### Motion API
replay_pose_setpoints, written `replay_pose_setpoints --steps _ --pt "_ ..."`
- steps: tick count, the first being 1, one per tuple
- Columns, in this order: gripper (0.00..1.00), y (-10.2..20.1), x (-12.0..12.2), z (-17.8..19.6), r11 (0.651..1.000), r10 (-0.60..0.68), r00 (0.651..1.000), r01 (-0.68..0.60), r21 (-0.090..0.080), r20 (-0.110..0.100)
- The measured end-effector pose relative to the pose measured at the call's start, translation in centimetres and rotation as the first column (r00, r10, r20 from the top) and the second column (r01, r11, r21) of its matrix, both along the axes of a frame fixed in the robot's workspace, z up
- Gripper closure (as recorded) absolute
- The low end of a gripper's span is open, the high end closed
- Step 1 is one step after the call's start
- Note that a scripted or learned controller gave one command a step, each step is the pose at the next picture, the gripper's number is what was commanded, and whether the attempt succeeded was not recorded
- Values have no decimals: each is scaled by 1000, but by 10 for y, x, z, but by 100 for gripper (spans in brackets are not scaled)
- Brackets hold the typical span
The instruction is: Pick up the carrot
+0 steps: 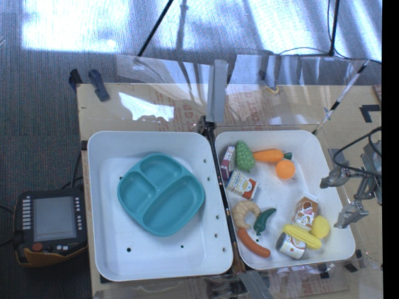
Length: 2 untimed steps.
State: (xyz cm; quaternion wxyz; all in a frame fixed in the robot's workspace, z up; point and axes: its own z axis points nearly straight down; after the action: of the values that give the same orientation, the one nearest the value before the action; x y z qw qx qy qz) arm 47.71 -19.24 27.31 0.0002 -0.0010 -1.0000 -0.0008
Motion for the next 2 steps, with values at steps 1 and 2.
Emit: replay_pose_setpoints --steps 1,2 --pt "0 -18 114 -131 1000 23 1000 -23 5 -11" --pt "0 0 152 -187 998 -66 998 66 1 -2"
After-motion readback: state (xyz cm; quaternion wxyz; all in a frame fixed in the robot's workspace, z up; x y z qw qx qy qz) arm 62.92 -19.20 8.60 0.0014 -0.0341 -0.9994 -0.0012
